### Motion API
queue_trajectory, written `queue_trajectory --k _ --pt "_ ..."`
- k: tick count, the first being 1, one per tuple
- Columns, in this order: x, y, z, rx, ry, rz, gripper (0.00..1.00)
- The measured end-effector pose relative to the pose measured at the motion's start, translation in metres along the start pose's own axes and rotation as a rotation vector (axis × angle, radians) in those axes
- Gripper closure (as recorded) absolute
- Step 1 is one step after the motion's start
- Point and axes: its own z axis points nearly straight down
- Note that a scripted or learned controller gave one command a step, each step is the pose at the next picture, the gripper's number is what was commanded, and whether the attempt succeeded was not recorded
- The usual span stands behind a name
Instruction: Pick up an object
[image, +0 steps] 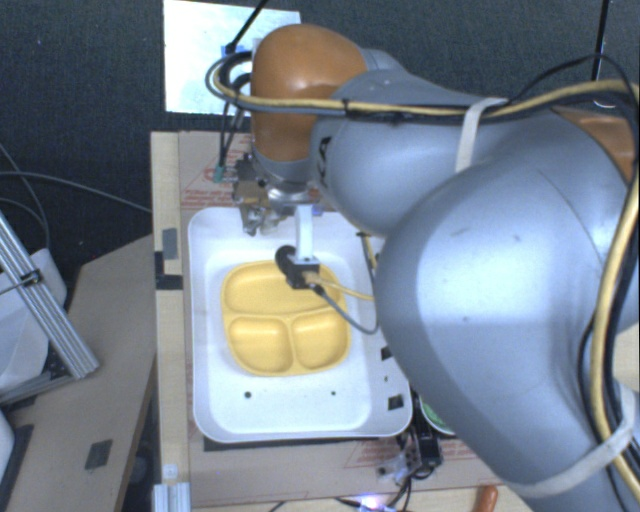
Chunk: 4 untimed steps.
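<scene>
A yellow plate with three compartments (285, 322) lies flat in the middle of the left white bin (290, 420). My gripper (260, 215) hangs over the bin's far edge, just beyond the plate's far rim and a little to its left. Nothing shows between the gripper and the plate. The grey arm with its orange band (295, 85) comes in from the right and hides nearly all of the right bin.
A sliver of something green (436, 416) peeks out under the arm in the right bin. An aluminium frame (45, 310) stands off the bench at the left. A white sheet (200, 60) lies behind the bench.
</scene>
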Motion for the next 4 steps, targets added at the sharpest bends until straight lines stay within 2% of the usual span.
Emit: queue_trajectory --k 1,2,3,4 --pt "0.005 -0.090 -0.030 0.008 -0.001 -0.001 1.00" --pt "0.005 -0.156 -0.034 0.010 -0.002 -0.001 1.00" --pt "-0.010 -0.184 -0.047 0.007 -0.001 0.003 1.00" --pt "-0.037 -0.120 0.001 0.002 -0.002 0.005 1.00"
